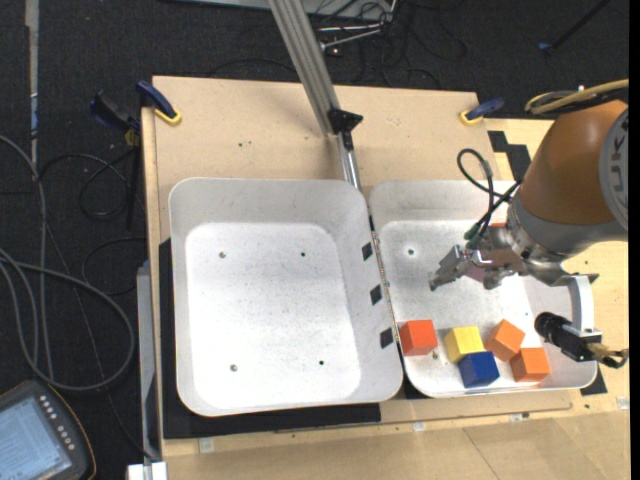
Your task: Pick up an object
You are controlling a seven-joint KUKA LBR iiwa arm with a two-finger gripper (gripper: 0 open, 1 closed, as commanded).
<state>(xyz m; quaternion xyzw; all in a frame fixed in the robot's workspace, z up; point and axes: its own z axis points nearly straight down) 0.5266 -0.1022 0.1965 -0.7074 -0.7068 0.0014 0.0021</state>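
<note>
The tool (462, 268) hangs over the middle of the right bin (420, 230), its fingers spread apart and pointing toward the bin's left side, with nothing between them and nothing touching them. The blocks lie below it in the view, along the near edge of the right bin and apart from the tool: an orange cube (418, 337) nearest the divide between the bins, a yellow cube (463, 343) just beside it, a blue cube (479, 369) touching the yellow one on its near side, a tilted orange block (507, 338) to the right, and another orange block (530, 364) by the near right corner. The left bin (270, 293) sits side by side with the right one on the wooden tabletop (250, 118), their rims meeting at the middle.
</note>
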